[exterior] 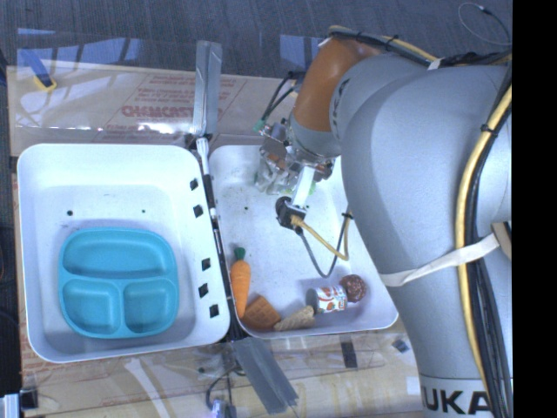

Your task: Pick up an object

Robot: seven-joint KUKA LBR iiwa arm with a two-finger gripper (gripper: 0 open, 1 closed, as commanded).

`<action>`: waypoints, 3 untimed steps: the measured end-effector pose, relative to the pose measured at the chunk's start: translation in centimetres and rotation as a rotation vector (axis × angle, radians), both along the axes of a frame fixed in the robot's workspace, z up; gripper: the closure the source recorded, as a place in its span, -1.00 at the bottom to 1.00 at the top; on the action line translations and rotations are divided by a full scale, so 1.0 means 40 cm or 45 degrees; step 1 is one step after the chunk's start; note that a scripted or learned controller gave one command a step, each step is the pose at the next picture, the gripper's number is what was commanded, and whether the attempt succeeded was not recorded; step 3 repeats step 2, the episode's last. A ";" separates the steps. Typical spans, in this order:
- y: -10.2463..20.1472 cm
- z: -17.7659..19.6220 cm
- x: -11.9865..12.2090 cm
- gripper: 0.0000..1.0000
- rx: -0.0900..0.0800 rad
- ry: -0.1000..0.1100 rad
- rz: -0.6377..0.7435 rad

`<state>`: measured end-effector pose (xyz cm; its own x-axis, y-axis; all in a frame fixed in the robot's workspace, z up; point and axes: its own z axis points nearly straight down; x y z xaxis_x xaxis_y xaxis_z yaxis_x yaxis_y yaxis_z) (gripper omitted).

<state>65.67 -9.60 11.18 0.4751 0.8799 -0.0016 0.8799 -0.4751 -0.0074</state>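
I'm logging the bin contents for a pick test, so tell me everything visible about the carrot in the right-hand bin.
The carrot is a small toy-like piece, smooth and plastic-looking, with an orange tapered body and a short dark green top. It lies flat on the floor of the right bin, close along the bin's left wall, its green end pointing away from the camera and its tip toward the near edge. Its lower end meets a brown wedge-shaped piece. The pincer hovers well apart, near the bin's far end.
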 end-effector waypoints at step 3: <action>0.002 0.025 0.001 1.00 0.000 0.001 0.008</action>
